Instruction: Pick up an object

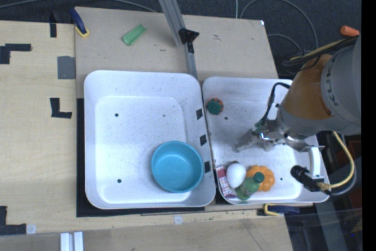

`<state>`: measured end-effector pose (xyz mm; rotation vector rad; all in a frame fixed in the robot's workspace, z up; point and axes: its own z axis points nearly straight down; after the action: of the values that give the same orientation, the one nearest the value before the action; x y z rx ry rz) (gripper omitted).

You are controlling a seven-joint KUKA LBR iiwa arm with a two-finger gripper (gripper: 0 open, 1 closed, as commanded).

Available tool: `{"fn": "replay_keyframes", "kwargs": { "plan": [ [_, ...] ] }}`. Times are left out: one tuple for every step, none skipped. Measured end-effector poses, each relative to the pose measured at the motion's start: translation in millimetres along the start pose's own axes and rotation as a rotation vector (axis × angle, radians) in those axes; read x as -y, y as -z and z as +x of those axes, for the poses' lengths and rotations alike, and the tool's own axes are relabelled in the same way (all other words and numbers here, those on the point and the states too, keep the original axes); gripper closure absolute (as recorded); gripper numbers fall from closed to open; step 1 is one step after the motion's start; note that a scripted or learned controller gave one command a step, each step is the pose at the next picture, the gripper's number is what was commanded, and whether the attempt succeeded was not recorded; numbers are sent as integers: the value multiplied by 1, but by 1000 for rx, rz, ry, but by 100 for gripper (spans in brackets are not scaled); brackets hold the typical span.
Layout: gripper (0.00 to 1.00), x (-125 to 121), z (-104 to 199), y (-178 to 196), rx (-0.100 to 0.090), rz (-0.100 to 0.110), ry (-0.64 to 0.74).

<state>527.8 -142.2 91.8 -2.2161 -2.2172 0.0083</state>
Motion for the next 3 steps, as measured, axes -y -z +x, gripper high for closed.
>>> {"fn": "replay_keyframes", "kwargs": {
  "plan": [
    [100,-2,1,13,0,-4,2],
    [100,-8,4,74,2,-13,1],
    [100,-8,4,114,2,-11,1]
  ]
}}
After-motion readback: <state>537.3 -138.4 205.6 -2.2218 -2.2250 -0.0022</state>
